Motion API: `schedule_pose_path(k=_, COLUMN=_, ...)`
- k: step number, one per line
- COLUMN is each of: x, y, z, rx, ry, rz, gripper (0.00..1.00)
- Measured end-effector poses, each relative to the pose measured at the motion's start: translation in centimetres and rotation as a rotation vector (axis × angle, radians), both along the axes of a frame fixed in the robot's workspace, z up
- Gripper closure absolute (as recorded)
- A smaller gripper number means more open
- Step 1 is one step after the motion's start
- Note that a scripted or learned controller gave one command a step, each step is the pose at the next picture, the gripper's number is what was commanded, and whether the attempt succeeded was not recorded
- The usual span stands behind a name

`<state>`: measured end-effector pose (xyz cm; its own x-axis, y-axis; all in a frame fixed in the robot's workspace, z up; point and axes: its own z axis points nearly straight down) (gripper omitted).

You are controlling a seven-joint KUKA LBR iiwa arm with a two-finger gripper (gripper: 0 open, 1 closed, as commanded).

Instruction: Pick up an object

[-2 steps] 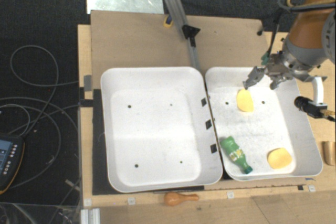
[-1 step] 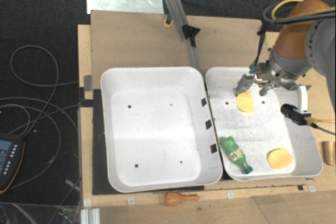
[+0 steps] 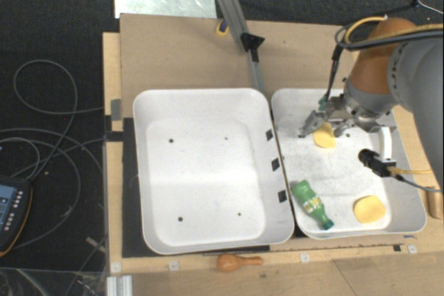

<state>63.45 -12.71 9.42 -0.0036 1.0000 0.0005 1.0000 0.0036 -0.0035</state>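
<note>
In the right bin (image 3: 347, 177), a small yellow piece (image 3: 324, 140) lies near the back. My gripper (image 3: 325, 127) hangs right over it, open, with one grey finger (image 3: 309, 126) to the piece's left and the other to its right. The piece sits at the fingertips on the bin floor; whether they touch it I cannot tell. A green bottle (image 3: 311, 204) lies on its side at the bin's front left. A round yellow object (image 3: 369, 209) rests at the front right.
The left bin (image 3: 201, 170) sits beside the right one, its wall touching. A brown pear-shaped object (image 3: 239, 261) lies on the bench in front of the bins. A slanted grey pole (image 3: 232, 3) crosses the bench's back.
</note>
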Motion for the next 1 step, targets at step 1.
schedule_pose_path(k=1, x=0.24, y=-0.05, z=1.46, rx=-0.001, ry=-0.008, rz=0.001, gripper=1.00)
